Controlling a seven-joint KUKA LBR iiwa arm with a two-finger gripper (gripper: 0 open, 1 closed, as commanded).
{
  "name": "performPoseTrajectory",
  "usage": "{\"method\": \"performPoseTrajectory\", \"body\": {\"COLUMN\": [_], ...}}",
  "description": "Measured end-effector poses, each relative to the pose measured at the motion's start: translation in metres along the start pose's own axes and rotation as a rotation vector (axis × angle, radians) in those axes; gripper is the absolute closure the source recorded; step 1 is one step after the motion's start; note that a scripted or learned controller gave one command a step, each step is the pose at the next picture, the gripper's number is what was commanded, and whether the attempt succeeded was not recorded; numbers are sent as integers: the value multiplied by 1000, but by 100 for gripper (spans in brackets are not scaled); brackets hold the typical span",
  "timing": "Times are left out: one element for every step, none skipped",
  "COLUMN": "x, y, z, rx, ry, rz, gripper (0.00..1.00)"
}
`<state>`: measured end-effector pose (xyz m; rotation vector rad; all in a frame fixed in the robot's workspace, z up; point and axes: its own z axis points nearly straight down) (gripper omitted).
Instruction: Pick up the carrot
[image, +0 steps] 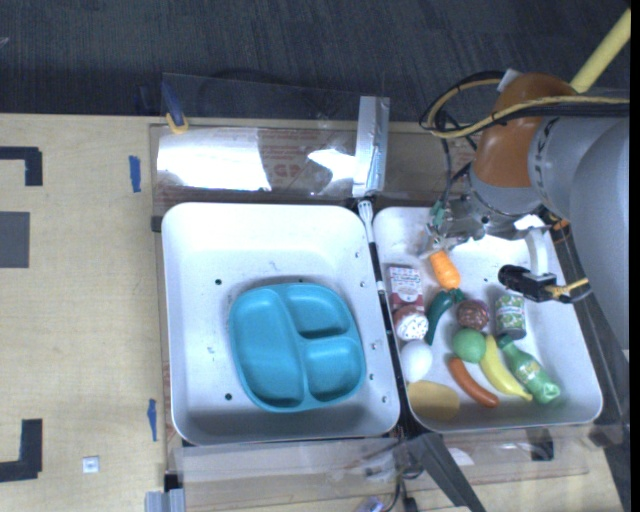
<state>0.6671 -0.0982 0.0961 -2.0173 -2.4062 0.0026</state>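
1. Hanging over the far left part of the right bin (568, 335), the tool (441, 233) sits at the end of the grey arm (590, 190) coming in from the right.
2. Tool state: can't tell how far open it is, and can't tell if it has hold of anything.
3. Carrot (445, 269): orange, in the right bin, directly under the tool, top end touching or just short of it, can't tell which. Tilted slightly.
4. Dark green vegetable (440, 306) just below the carrot, near-touching.
5. Left of the carrot: red-labelled packet (404, 281) along the bin's left wall, then a white egg (417, 360) further toward the near side.
6. Near-side cluster: dark red ball (473, 315), green ball (467, 345), orange-red sausage shape (470, 382), banana (500, 369), green bottle (532, 378), green-labelled can (510, 314).
7. Left bin (200, 232): blue divided plate (297, 346) in the middle, well apart from the carrot.
8. Both bins sit side by side on the pale wood counter (70, 300).
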Motion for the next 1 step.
{"method": "performPoseTrajectory", "body": {"x": [72], "y": [-2], "z": [-110], "rx": [-13], "ry": [0], "rz": [136], "gripper": [100]}}
